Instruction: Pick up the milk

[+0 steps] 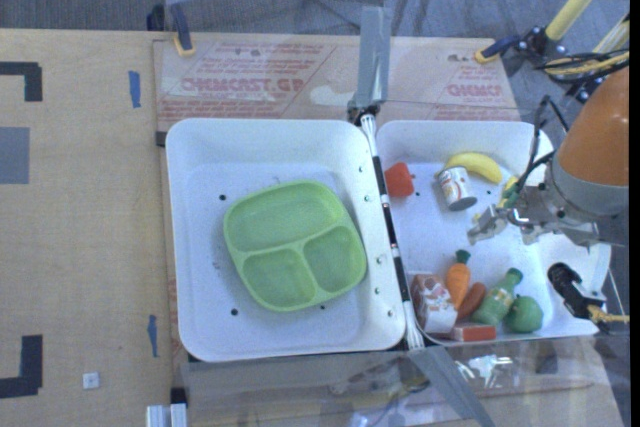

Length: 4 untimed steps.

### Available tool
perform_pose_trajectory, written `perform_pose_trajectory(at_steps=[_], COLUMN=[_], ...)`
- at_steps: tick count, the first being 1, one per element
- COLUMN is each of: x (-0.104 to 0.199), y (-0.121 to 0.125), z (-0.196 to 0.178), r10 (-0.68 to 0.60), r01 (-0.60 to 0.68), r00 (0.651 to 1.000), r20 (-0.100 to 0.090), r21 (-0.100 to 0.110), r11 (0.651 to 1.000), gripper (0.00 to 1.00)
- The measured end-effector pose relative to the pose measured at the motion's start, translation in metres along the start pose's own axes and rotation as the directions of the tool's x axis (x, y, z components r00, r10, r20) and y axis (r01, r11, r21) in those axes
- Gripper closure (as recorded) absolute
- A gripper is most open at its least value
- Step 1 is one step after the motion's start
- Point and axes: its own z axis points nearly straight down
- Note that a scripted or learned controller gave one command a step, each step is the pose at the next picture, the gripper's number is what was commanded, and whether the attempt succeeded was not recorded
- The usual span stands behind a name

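The milk (433,303) is a small white carton with a reddish-brown print. It lies in the near left corner of the right bin (430,143), against the wall shared with the left bin. My gripper (487,225) hangs over the middle of the right bin, up and to the right of the milk and well apart from it. Nothing shows in the gripper. The grey arm with its orange band (603,137) comes in from the right above the bin's right side.
Beside the milk lie a carrot (458,277), a green bottle (499,296), a green round fruit (525,314) and a small red item (475,333). Farther back are a can (456,187), a banana (476,166) and a red piece (399,179). A green divided plate (293,244) sits in the left bin (200,155).
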Motion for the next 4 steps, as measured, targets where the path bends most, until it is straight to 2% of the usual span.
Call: perform_pose_trajectory(at_steps=[1,2,3,4], x=[0.043,-0.015,0.041,0.02], y=[-0.036,-0.022,-0.034,0.066], z=[0.043,-0.024,0.043,0.043], r10=[-0.124,-0.167,-0.054,-0.126], r01=[0.124,0.167,0.054,0.126], r00=[0.992,0.986,0.999,0.992], r20=[0.007,0.003,0.006,0.005], r21=[-0.011,-0.003,-0.01,-0.009], r11=[0.992,0.986,0.998,0.992], gripper=[0.0,0.0,0.0,0.0])
